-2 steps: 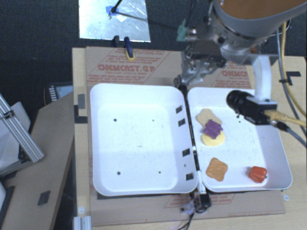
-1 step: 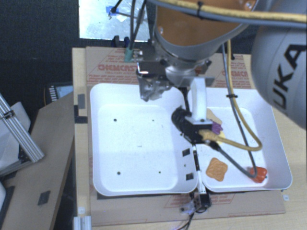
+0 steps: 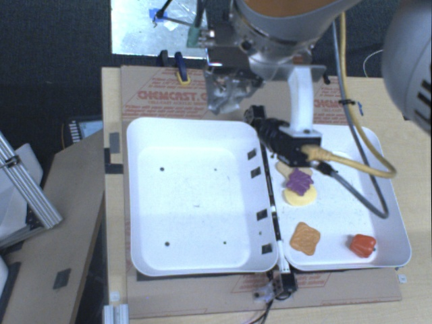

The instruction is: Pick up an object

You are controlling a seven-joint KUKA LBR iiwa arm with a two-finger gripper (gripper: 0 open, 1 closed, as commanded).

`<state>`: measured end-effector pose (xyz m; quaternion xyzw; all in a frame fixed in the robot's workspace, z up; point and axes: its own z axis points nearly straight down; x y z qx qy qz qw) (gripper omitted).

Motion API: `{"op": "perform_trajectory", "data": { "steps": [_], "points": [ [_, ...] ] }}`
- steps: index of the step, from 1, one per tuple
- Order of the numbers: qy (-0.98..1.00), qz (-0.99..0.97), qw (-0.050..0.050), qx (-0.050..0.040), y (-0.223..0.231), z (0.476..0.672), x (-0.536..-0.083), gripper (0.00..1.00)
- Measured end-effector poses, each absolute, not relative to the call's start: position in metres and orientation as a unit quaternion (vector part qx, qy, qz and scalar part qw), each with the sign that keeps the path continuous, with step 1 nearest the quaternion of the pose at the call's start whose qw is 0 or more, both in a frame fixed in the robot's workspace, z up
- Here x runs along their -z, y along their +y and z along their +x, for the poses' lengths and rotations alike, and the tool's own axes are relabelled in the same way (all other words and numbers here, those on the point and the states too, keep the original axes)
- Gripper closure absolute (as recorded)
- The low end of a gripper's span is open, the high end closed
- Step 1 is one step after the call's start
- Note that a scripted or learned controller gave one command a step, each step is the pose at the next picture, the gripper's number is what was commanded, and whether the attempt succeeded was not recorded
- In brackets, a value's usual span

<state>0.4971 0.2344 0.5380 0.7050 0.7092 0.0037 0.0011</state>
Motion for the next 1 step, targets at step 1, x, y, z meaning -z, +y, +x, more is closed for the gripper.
{"op": "perform_trajectory", "data": {
  "steps": [1],
  "points": [
    [0.707, 0.707, 0.001, -0.0015, 0.2338, 0.5352, -0.5349, 1.00]
  ]
}}
